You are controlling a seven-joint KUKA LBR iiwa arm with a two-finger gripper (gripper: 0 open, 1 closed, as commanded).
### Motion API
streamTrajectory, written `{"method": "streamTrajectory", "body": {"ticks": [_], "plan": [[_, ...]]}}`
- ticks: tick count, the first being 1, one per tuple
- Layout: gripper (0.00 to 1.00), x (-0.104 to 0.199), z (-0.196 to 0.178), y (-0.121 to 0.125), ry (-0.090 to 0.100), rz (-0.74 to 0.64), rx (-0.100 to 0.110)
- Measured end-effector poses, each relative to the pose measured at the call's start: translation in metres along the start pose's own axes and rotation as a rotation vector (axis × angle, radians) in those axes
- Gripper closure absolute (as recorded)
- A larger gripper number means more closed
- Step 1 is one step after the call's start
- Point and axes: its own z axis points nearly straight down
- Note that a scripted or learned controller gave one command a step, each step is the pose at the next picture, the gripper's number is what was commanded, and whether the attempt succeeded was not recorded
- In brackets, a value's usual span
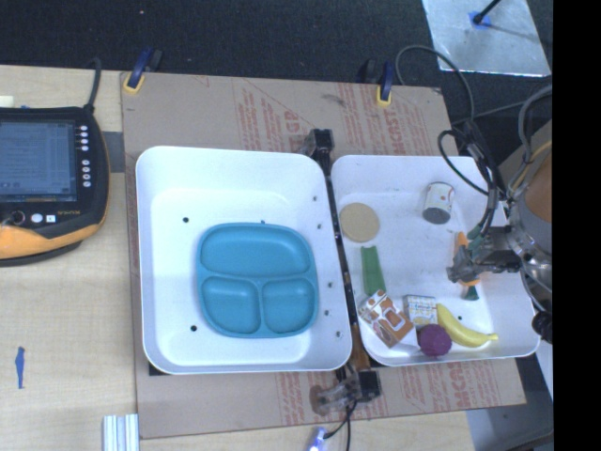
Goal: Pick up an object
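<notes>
A blue divided tray [255,279] sat alone in the left bin [160,186]. In the right bin [404,172], the banana [464,329] lay long-axis slantwise near the front rim, just below the gripper [470,269]; whether its jaws were parted, I couldn't tell.

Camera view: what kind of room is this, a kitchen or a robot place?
Likely a robot lab, not a kitchen. A robot arm reaches over two white bins, a control tablet lies beside them, and the food, like the banana, looks like toys.
</notes>
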Motion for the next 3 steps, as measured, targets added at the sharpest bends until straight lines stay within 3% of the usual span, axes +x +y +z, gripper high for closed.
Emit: {"method": "streamTrajectory", "body": {"ticks": [1,3], "plan": [[1.0,-0.0702,-0.0021,-0.0012,-0.001,0.006,-0.002],[1.0,-0.0695,0.0053,-0.0015,0.001,0.004,0.002]]}}
